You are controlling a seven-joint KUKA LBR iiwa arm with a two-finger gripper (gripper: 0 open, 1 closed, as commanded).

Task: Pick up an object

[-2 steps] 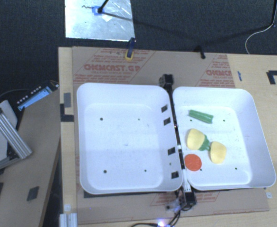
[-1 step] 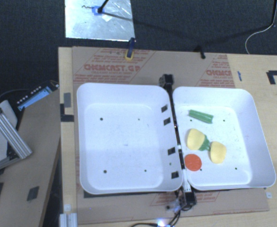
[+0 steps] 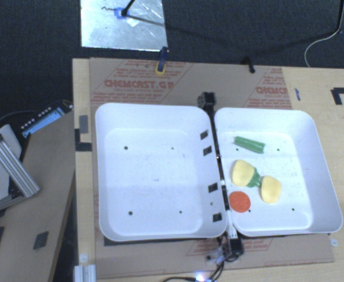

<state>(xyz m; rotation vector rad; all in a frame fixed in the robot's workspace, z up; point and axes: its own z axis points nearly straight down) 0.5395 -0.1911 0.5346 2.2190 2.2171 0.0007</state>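
The right bin [image 3: 313,157] holds a few small objects. A green oblong piece [image 3: 249,144] lies toward its back. Below it sit two yellow lumps joined by a green stem, one at the left [image 3: 242,171] and one at the right [image 3: 270,189]. A flat orange-red disc [image 3: 239,201] rests near the bin's front left corner, just beside the left yellow lump.
The left bin [image 3: 154,169] adjoins the right one along a black-clipped seam [image 3: 216,163]. Both stand on a cardboard sheet [image 3: 137,81]. A shiny metal plate [image 3: 122,15] lies on the dark floor behind. Grey equipment [image 3: 7,163] stands at the left.
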